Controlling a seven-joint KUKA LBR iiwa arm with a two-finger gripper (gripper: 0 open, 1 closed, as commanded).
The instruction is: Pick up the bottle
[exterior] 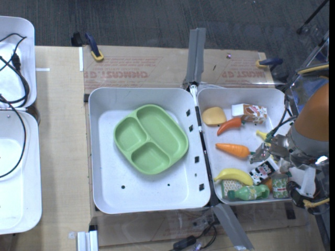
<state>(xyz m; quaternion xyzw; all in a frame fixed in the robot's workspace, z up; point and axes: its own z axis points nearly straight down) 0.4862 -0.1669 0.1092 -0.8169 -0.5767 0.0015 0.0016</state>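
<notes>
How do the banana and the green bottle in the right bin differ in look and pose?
The banana is yellow and curved; the green bottle is straighter, with a rounded body. The banana lies a little further from the bin's near wall, while the green bottle lies right along it. Both lie flat in the right bin's near part, next to each other, with the tool above the bin nearby.

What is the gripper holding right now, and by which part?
Cannot be told. The gripper sits low over the right bin among the toy food, but no item shows between its tips. The green bottle lies on its side at the bin's near edge, apart from it.
</notes>
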